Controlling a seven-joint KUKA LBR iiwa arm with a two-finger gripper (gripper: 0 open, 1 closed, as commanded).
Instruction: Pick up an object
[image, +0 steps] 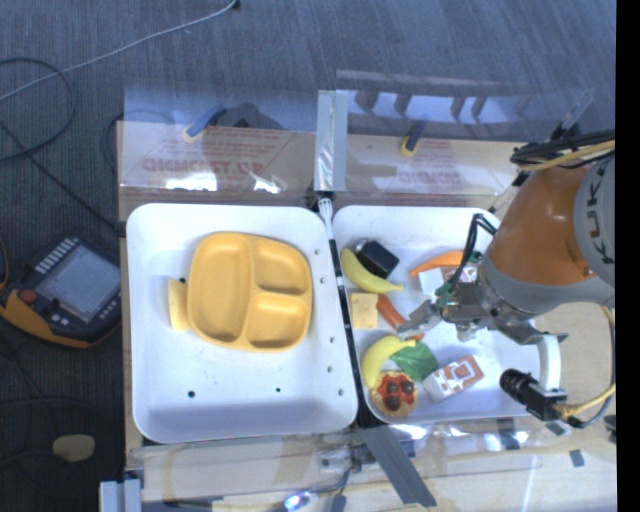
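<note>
Item: banana (368, 272), upper left of your right bin (520, 400), beside a black block (378, 258). Probably light, stiff, smooth; take it across the middle. Hand (447, 303) hovers nearby; whether it is apart or together, you cannot tell.

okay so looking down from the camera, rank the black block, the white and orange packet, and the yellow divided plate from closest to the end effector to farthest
From the end effector in the right bin:
1. White and orange packet, just below it toward the bin's front.
2. Black block, up-left on the banana.
3. Yellow divided plate, across in the left bin.
</note>
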